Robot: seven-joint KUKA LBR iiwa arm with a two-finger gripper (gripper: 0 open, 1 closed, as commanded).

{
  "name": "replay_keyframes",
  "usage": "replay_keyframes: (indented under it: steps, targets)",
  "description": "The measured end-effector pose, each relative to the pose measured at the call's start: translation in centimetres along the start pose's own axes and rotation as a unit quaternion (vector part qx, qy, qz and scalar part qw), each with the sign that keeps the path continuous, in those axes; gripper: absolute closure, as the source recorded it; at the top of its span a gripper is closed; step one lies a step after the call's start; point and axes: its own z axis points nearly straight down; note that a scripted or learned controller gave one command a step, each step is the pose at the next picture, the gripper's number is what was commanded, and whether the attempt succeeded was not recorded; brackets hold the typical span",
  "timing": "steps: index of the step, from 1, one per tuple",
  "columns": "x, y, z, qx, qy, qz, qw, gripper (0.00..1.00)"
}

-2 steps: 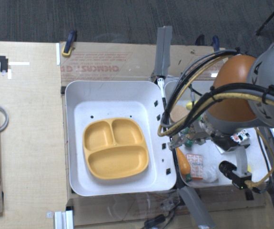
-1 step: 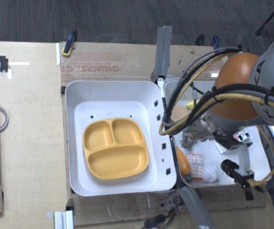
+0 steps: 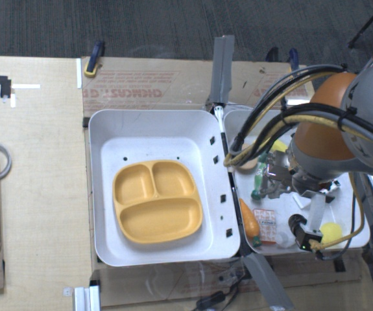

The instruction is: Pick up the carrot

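Camera view: carrot (image 3: pixel 249 219) apparently inside right bin (image 3: pixel 361 238).

A grey, rounded metal robot arm (image 3: pixel 368 102) is seen, banded in orange. Black and yellow cables (image 3: pixel 270 118) are looped along it.

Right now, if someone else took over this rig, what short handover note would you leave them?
Gripper: low inside the right bin, under the orange-banded wrist; cables hide the fingers, so open or shut is unclear. No sign that it holds anything.
Carrot: lying in the right bin against its left wall, green top toward the near edge, next to a small red-and-white packet. It sits left of and nearer than the gripper, apart from it.
Left bin: holds a yellow divided plate.
Done: arm is down in the correct bin.
Left: line up over the carrot, grasp it, lift it.
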Motion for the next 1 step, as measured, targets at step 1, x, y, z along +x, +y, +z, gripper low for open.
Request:
replay_keyframes:
  steps: [1]
  targets:
    - [0.01, 0.00, 0.00, 0.000, 0.000, 0.000, 1.0000, 0.00]
